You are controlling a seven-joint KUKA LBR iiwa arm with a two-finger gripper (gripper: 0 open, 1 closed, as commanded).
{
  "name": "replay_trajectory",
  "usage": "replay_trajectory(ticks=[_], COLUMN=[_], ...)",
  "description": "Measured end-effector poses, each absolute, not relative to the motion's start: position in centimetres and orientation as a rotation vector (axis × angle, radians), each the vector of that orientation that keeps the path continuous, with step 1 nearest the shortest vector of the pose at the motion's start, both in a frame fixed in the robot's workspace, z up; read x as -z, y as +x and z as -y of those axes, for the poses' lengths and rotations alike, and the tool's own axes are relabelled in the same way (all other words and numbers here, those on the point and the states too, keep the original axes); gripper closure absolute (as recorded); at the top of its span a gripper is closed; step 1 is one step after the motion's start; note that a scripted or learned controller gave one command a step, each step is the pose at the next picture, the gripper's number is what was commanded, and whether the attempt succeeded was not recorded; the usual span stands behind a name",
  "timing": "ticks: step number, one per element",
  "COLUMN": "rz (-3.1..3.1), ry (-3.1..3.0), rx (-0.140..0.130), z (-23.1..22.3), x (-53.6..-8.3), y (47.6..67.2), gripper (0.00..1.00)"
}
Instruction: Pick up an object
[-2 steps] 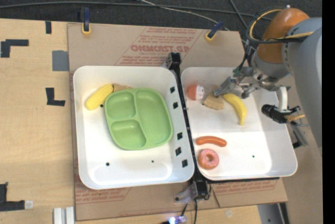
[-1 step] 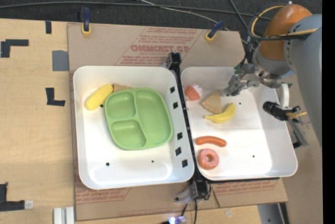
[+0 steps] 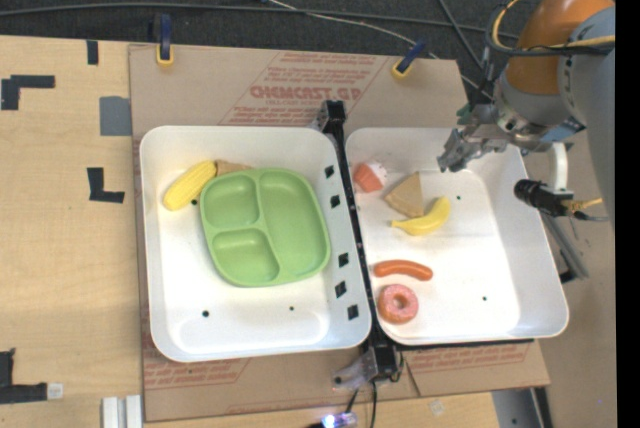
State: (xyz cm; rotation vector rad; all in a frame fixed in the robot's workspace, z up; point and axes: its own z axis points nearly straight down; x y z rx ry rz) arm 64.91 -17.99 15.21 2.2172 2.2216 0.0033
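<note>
My gripper (image 3: 455, 158) hangs over the back of the right bin (image 3: 520, 256), right of a tan wedge (image 3: 406, 194) and above a yellow banana (image 3: 424, 218). Nothing shows between its fingers. A pink-and-white piece (image 3: 369, 177) lies at the bin's back left. Toward the front lie an orange sausage (image 3: 402, 269) and a pink donut (image 3: 398, 303).
The left bin (image 3: 170, 296) holds a green divided plate (image 3: 265, 226) and a second banana (image 3: 189, 184) with a tan piece (image 3: 232, 168) beside it. A black divider (image 3: 343, 216) runs between the bins. Cables hang behind the arm.
</note>
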Motion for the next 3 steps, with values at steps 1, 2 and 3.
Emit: replay_trajectory(ticks=[1,2,3], rz=[-2.221,-2.22,-2.227], ry=[2.218,2.218,2.218], rx=[-0.002,-0.003,0.001], z=[18.4,18.4,12.5], x=[-19.6,-23.3,-23.9], y=[65.1,65.2,63.8], gripper=[1.0,1.0,1.0])
